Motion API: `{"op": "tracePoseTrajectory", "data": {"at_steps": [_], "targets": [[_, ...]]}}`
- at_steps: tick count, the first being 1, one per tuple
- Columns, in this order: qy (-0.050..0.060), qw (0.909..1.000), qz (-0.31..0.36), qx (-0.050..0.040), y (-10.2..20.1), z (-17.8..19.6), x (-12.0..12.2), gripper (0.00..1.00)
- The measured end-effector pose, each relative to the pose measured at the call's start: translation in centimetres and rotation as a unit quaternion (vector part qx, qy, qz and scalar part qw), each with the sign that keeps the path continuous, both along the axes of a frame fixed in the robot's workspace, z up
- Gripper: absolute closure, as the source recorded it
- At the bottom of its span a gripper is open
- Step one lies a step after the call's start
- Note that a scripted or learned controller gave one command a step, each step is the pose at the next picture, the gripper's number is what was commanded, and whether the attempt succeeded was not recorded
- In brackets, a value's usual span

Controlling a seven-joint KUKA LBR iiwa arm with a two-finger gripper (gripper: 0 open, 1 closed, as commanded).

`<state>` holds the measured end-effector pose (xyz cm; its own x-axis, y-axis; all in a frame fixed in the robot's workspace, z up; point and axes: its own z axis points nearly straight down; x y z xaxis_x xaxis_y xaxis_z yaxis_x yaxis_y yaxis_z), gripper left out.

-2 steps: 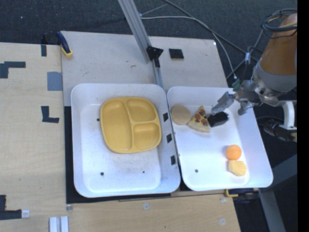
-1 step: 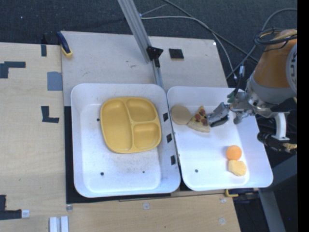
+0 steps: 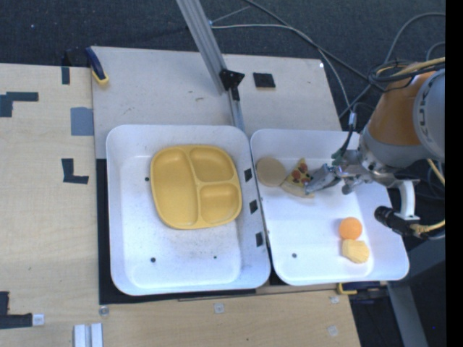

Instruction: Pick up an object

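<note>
Both bins (image 3: 123, 215) were white. In the left one sat a yellow plate (image 3: 196, 186). In the right bin (image 3: 318, 262) there was a tan disc (image 3: 271, 170), a pizza slice (image 3: 297, 177) with red and yellow bits on it, an orange ball (image 3: 351, 228) and a yellow lump (image 3: 355, 251). The arm (image 3: 405, 118) was grey with an orange band. The bench (image 3: 43, 150) was pale wood with dark tape patches (image 3: 264, 80). The floor (image 3: 289, 6) was dark.

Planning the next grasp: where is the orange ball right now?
The orange ball lies in the right bin, toward its near right corner, just above the yellow lump and below the gripper.
</note>
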<state>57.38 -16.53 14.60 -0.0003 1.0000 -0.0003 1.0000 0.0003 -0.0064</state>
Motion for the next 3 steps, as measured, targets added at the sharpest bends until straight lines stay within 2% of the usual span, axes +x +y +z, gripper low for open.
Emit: {"op": "tracePoseTrajectory", "data": {"at_steps": [1,2,3], "targets": [[-0.003,1.0,0.0,-0.0008,-0.5,-5.9,-0.6,0.0],[-0.004,1.0,0.001,-0.0012,-0.5,-4.6,-0.5,1.0],[-0.005,1.0,0.001,-0.0002,0.5,0.5,0.2,1.0]]}}
